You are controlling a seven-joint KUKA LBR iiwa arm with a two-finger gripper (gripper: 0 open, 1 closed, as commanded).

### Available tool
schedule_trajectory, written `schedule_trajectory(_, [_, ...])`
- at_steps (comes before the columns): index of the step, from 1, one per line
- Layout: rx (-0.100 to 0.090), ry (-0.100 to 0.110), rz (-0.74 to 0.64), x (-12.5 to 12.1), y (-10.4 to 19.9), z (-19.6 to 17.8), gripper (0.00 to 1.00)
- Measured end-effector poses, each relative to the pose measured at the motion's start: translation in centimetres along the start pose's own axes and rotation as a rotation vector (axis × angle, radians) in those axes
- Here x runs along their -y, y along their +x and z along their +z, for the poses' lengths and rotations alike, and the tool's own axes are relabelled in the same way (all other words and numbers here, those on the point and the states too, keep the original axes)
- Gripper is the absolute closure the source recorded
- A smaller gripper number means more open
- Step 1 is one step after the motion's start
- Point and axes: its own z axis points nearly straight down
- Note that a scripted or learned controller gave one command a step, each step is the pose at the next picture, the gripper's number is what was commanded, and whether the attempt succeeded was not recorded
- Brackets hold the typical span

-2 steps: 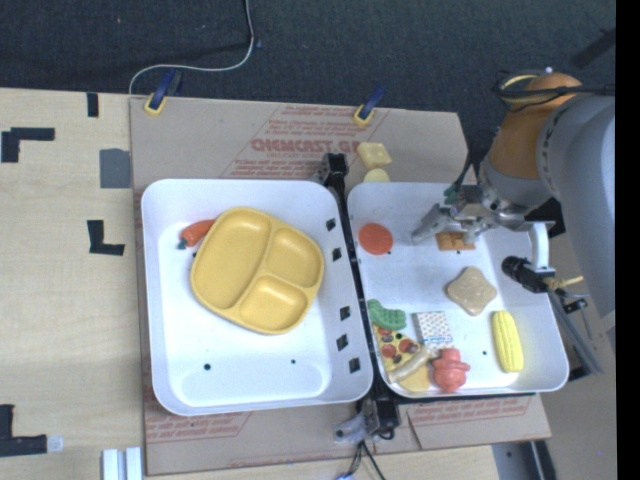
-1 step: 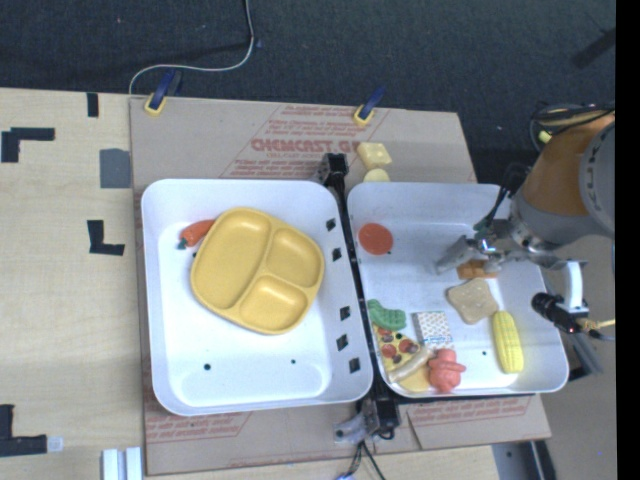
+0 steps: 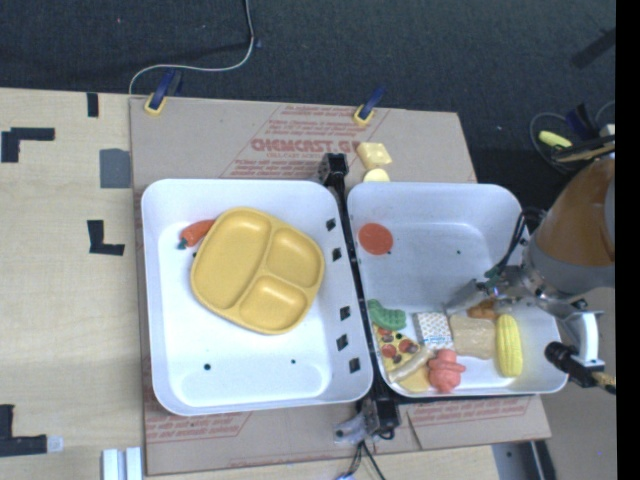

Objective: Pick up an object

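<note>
Here the arm point(image 3: 585, 230) leans in over the right bin point(image 3: 440, 208), and its gripper point(image 3: 487, 293) hangs low just beside the corn cob point(image 3: 509, 344), on the cob's far side. How the jaws stand I cannot tell, because the wrist covers them and the metal parts there are too small and blurred to read. The task names no special object, so I take the corn cob as the landmark and the likely target, since it is the nearest thing to the gripper. Left of the cob lies a pale bread-like piece point(image 3: 474, 340), touching or almost touching it; further left of the cob are a small checked packet point(image 3: 433, 327), a pizza slice point(image 3: 398, 351), a red toy point(image 3: 446, 370) and a green leafy piece point(image 3: 387, 317). A red disc point(image 3: 375, 238) lies well apart from the cob, near the bin's far left corner. To do this step well, I think the gripper should come down with one finger on each long side of the cob, not across its ends, because the round yellow body can roll away. The bin's wall is close to the right of the cob, so there is little room there and a finger may hit the rim. The left bin point(image 3: 170, 298), with its yellow divided plate point(image 3: 258, 269), is far from the cob and needs no attention.
</note>
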Motion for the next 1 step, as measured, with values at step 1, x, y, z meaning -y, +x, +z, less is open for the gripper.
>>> schedule_trajectory(1, [0.002, -0.003, -0.003, 2.26, 0.05, 0.00, 0.00])
